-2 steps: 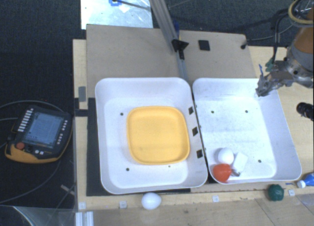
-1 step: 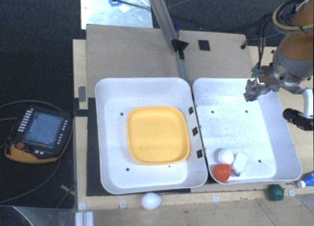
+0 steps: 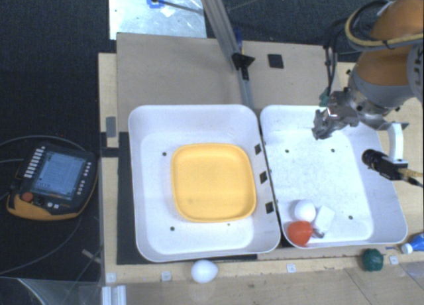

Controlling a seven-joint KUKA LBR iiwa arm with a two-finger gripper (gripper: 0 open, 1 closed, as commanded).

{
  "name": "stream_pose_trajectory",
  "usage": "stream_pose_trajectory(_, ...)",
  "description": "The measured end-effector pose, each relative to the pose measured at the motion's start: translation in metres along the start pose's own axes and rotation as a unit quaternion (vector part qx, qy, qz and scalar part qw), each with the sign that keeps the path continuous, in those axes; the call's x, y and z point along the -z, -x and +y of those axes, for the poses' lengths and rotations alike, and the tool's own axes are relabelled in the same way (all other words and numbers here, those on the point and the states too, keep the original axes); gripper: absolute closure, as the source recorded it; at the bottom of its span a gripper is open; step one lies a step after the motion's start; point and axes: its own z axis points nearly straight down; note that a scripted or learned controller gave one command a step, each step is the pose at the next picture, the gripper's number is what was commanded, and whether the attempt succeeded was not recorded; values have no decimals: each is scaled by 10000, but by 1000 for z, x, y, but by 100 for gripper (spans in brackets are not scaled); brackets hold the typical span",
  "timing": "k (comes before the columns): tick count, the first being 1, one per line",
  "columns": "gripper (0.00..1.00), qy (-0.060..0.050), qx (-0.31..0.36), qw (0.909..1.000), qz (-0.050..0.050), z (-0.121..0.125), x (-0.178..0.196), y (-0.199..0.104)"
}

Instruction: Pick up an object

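White egg [image 3: 204, 271] lies below; gripper [image 3: 324, 124] hovers over right bin [image 3: 344, 178]

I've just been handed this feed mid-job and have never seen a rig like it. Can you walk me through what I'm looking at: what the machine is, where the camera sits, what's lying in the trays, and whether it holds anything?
The single camera looks down at a slant on a bench with two shallow white trays. The grey and orange machine at the upper right is a robot arm; its gripper hangs above the far part of the right bin. I cannot see anything held in it from here.

The left bin holds a yellow square plate. In the right bin's near left corner sit a white ball, a red-orange ball and a small white block, bunched closely together. Outside the bins, a white egg-shaped object and a dark green ball lie on the bench's near edge. The handheld screen unit on the floor to the left looks like the arm's control pad.
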Motion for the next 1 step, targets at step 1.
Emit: stream_pose_trajectory(1, 100, -5, 9, 10000, 2, -17, -11, -57)
